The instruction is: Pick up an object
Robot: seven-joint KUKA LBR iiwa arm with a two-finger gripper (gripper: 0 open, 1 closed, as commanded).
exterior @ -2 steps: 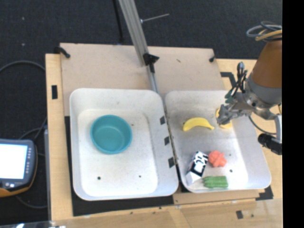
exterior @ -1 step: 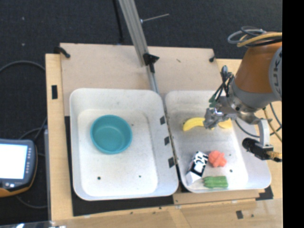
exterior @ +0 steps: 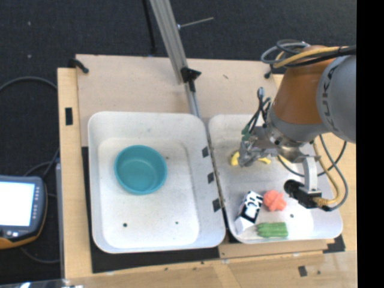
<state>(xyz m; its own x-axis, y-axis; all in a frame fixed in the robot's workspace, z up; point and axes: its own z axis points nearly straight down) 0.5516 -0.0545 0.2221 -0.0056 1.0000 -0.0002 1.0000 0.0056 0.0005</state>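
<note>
In the right bin [exterior: 327, 224] a yellow object [exterior: 236, 158] lies near the left wall, partly hidden under my gripper [exterior: 250, 153], which is down right over it. Whether it touches the yellow object is not visible. Toward the bin's front lie a coral-pink lump [exterior: 275, 200], a black-and-white box [exterior: 251, 206] and a green oblong piece [exterior: 272, 230]. The grey arm with its orange band [exterior: 300, 95] covers the back right of this bin.
The left bin [exterior: 102, 131] holds a teal bowl [exterior: 140, 168] left of its middle. A slanted metal pole [exterior: 174, 41] stands behind the bins. Cables hang around the wrist. A screen device [exterior: 18, 209] sits off the bench at far left.
</note>
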